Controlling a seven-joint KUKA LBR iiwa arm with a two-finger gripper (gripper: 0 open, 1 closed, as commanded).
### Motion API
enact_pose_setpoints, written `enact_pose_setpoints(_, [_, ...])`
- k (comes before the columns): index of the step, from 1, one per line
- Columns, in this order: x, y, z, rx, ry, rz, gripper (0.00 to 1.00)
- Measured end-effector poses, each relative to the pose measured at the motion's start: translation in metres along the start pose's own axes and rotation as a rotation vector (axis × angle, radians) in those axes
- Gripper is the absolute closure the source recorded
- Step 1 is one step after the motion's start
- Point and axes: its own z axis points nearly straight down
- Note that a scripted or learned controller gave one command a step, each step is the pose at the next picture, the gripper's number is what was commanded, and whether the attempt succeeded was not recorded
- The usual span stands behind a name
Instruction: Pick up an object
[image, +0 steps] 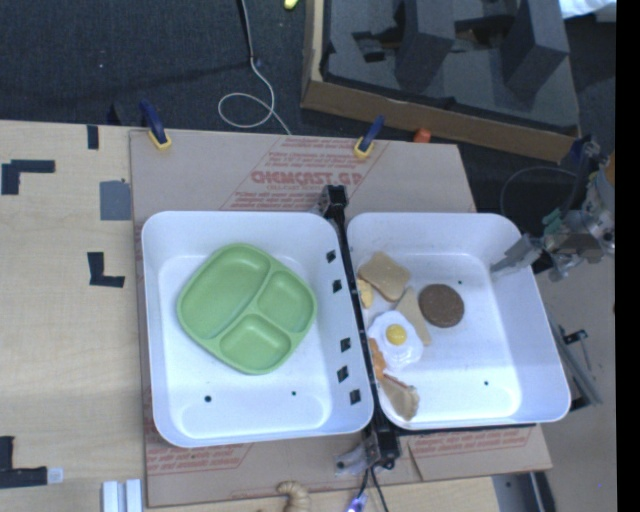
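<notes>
The right bin (520, 400) holds toy food. A tan bread slice (385, 276) lies near its left wall, and a round brown patty (441, 306) sits right of it. Below them is a fried egg (397, 335) with a yellow yolk. A bacon strip (378, 358) and a toast piece (402, 398) lie by the bin's lower left. My gripper (522, 252) hangs over the right bin's upper right rim, well to the right of the patty and apart from all the food. Nothing shows in its grasp.
A green divided plate (247, 307) lies in the left bin (165, 400). A black divider (347, 320) runs between the bins. Both bins rest on a cardboard sheet (300, 175) held by blue clamps. Cables lie beyond the bench's far edge.
</notes>
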Motion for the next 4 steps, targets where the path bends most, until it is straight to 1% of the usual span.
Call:
enact_pose_setpoints(1, [0.019,-0.011,0.092,0.010,0.004,0.000,0.00])
enact_pose_setpoints(2, [0.038,-0.001,0.188,-0.005,0.000,0.002,0.00])
enact_pose_setpoints(3, [0.120,0.031,0.046,-0.012,0.000,-0.009,0.00])
enact_pose_setpoints(4, [0.111,-0.008,0.189,0.012,0.002,0.002,0.00])
